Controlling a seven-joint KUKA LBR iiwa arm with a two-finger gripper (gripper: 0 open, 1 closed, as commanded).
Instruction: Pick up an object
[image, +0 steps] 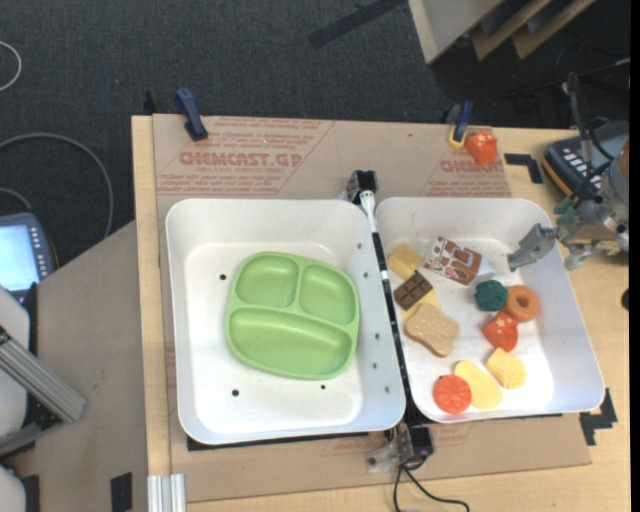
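Gripper hangs over the right white plastic bin's far edge; can't tell its state from here. Nearest loose target is the dark green round toy just below. I'd drop straight down, centred, avoiding the orange ring doughnut touching it.

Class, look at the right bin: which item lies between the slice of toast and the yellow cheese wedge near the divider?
In the camera view, the chocolate bar piece lies between the toast slice and the yellow cheese wedge in the right bin.
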